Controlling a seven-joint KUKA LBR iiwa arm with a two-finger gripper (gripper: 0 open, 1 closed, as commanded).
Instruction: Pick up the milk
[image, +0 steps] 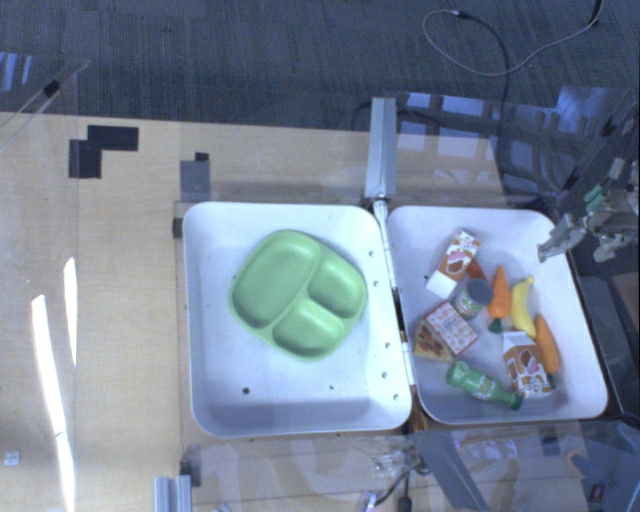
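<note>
Two small cartons lie in the right bin (580, 300), and I cannot read which one is the milk. One carton (455, 260), white with orange-brown print, lies tilted near the bin's back left. The other carton (525, 368) lies near the front right, beside an orange carrot (546, 345). My gripper (575, 228) hangs over the bin's back right corner, well apart from both cartons. Nothing shows between its fingers.
Around the cartons lie a pizza-slice box (445, 330), a small can (468, 300), a second carrot (500, 292), a banana (522, 305) and a green bottle (482, 383). A green divided plate (298, 292) rests in the left bin (215, 380).
</note>
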